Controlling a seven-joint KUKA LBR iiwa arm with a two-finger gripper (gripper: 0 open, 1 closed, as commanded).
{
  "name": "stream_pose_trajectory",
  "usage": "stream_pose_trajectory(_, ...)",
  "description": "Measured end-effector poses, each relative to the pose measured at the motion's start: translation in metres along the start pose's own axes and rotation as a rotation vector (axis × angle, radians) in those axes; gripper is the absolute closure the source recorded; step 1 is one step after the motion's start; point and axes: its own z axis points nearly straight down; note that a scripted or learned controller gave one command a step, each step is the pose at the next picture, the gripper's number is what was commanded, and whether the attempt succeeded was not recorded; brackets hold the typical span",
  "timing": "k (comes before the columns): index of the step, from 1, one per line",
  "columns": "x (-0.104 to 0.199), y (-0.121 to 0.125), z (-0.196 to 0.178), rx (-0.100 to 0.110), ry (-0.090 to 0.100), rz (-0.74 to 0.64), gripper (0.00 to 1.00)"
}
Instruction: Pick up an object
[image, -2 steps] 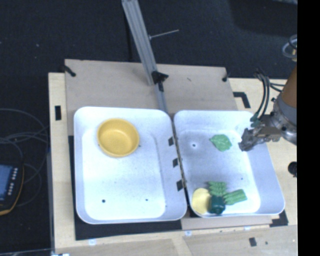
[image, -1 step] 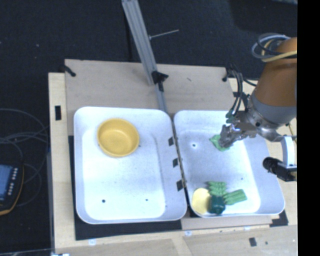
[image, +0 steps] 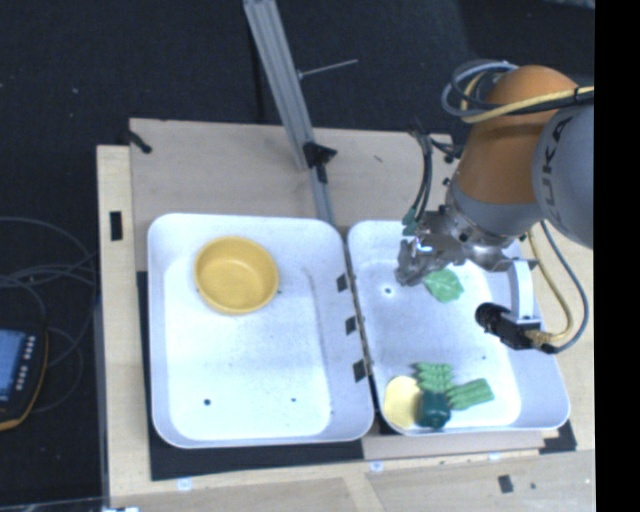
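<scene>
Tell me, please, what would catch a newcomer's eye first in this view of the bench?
Probably the yellow bowl, alone in the upper left of the left bin. Next, the grey arm with its orange band, reaching in from the right so that its gripper sits over the upper part of the right bin, next to a pale green object. A cluster of green toys and a pale yellow piece lies along that bin's near edge.

Small pale-green object (image: 443, 287) on the right bin's floor near its back, just beside the hand (image: 412, 268).
</scene>
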Motion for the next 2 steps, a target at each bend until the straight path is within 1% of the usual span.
stream_pose_trajectory(1,0.05,0.034,0.002,-0.001,0.0,-0.001,1.0)
stream_pose_trajectory(2,0.092,0.064,0.001,-0.001,0.0,0.0,1.0)
